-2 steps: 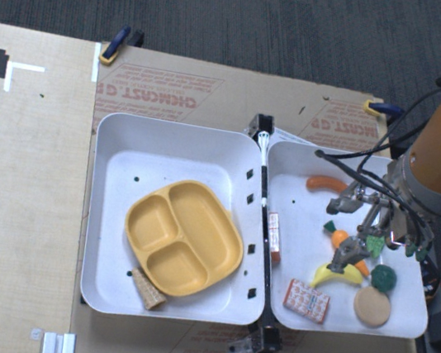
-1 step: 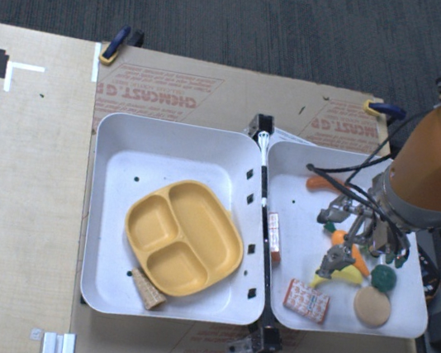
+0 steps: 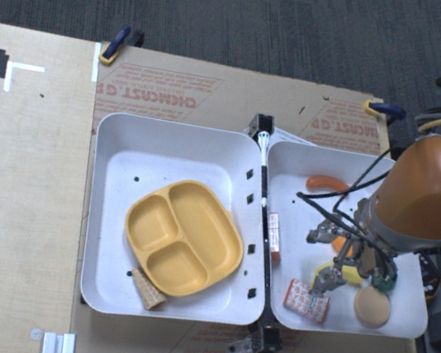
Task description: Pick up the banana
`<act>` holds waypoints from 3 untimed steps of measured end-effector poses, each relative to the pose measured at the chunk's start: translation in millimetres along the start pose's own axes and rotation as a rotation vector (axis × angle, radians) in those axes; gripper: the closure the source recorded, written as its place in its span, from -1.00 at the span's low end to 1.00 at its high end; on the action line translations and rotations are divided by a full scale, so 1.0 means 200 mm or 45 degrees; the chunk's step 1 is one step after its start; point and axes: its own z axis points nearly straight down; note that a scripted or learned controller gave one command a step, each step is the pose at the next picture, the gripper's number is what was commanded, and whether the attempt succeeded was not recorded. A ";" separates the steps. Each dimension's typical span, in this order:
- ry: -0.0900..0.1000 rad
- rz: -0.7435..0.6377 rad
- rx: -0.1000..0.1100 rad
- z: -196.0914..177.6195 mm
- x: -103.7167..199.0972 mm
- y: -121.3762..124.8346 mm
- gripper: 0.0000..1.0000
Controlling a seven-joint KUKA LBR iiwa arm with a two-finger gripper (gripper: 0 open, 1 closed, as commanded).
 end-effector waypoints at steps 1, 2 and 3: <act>0.001 -0.380 -0.001 0.24 -0.02 -0.20 -1.00; -0.003 -0.255 0.000 -0.06 -0.26 -0.22 -1.00; 0.001 -0.049 0.000 0.15 -0.02 -0.01 -1.00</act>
